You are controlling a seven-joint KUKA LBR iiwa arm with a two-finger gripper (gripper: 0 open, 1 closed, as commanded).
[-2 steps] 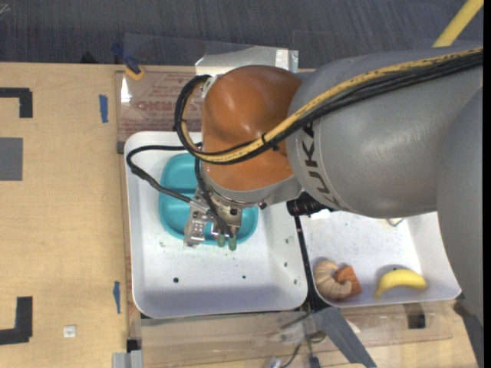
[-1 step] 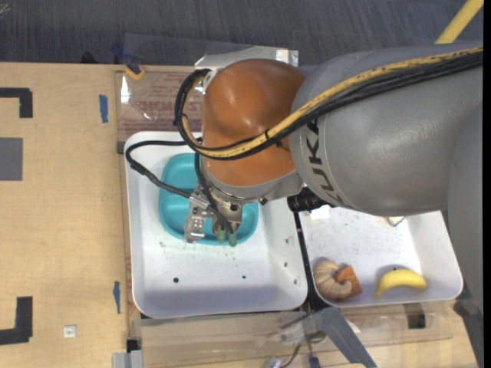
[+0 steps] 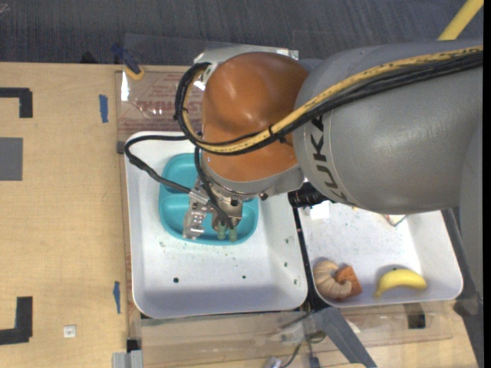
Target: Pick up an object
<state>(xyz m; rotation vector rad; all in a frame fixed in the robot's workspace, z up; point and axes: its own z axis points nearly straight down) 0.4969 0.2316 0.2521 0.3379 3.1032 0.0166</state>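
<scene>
A turquoise dish point(image 3: 175, 198) lies in the left white bin point(image 3: 222, 282), partly covered by the arm. My gripper point(image 3: 212, 227) hangs straight over the dish's near right part, its fingertips point(image 3: 195, 225) down at the dish's surface. In the right bin point(image 3: 437, 244) sit a yellow banana point(image 3: 400, 280) and a tan and orange shell-like object point(image 3: 337, 279) near the front edge. The arm's orange wrist band point(image 3: 249, 113) hides the far part of the left bin.
The big grey arm link point(image 3: 399, 129) covers the upper right of the view and the far part of the right bin. A brown wooden bench top point(image 3: 61, 205) stretches to the left. Black cables point(image 3: 153, 167) loop beside the wrist.
</scene>
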